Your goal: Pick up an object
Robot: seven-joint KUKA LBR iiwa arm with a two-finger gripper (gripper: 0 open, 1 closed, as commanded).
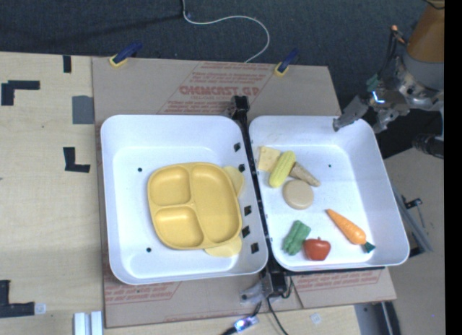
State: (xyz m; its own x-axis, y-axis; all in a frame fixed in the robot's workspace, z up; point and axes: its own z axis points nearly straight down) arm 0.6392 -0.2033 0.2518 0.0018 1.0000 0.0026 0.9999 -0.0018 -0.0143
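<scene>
The right bin (386, 182) holds several toy foods: a corn cob (281, 169), a pale yellow wedge (266, 157), a tan round piece (298, 195), a beige chunk (307, 176), an orange carrot (346, 227), a green vegetable (296, 237) and a red tomato (317, 249). My gripper (363, 120) hangs over the bin's far right corner, apart from all of them. It is open with nothing between its fingers.
In the left bin (119, 182) lies a yellow divided plate (193, 205) with pale yellow pieces poking out at its right edge and lower corner. A black clip row runs along the wall between the bins. Both bins sit on cardboard (209, 88).
</scene>
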